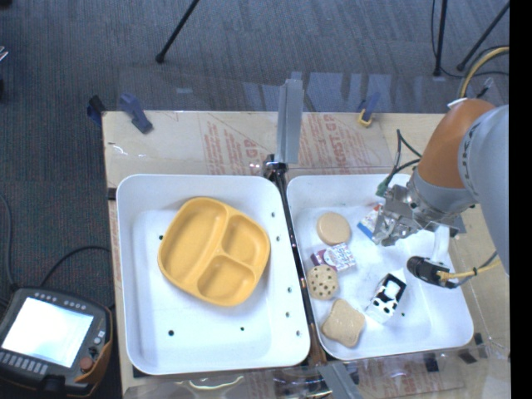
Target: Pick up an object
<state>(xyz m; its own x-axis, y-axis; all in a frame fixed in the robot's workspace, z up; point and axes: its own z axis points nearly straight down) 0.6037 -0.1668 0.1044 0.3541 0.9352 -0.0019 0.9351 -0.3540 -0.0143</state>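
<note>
Sitting on the floor at the near left corner is a grey teach pendant with a lit screen (pixel 51 337). On the bench, the left white bin (pixel 141 202) carries a yellow plastic plate with three compartments (pixel 214 250), lying flat near its middle. Just right of the shared divider, the right white bin (pixel 453 327) has a round tan biscuit-like disc (pixel 333 228) toward the far side, a small red-and-white packet (pixel 336 258) just nearer, a round speckled cookie (pixel 322 283) beside it, and a tan slice of toy bread (pixel 343 322) at the near edge. A black-and-white block (pixel 387 298) lies right of the bread. The gripper (pixel 389 229) hangs low over the bin's far right part, beside a small blue-and-white object (pixel 369 222); how wide it stands cannot be told, and nothing is visibly held.
</note>
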